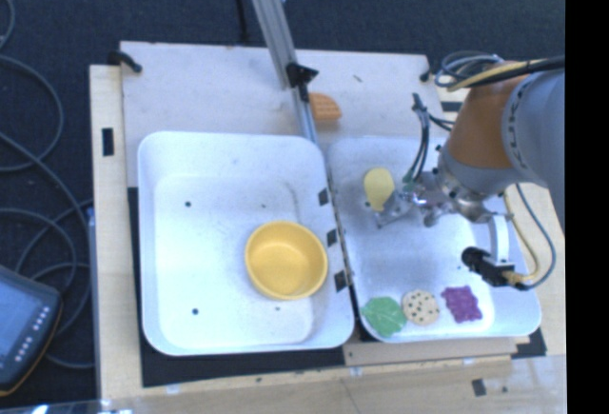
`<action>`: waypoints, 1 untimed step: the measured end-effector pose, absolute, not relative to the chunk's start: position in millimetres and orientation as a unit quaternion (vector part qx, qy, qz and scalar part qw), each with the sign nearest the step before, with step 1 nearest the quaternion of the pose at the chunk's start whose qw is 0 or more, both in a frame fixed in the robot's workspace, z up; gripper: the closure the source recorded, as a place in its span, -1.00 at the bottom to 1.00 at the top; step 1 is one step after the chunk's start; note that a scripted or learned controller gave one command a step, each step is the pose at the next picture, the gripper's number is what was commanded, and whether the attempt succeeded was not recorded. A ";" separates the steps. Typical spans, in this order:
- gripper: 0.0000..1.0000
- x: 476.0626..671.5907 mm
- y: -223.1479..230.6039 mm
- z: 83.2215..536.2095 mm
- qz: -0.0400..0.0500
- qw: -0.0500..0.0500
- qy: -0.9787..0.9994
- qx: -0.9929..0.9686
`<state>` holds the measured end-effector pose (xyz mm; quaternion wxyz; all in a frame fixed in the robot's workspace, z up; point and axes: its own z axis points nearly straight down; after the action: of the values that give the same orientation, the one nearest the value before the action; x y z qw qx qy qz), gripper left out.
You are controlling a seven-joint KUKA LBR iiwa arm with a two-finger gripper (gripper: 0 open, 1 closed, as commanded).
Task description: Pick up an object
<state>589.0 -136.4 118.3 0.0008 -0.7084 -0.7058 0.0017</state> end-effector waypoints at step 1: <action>1.00 590.8 -137.6 132.1 -0.001 -0.002 -0.704 -0.711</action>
<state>590.8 -137.6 132.1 -0.0019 -0.7106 -0.7036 -0.0010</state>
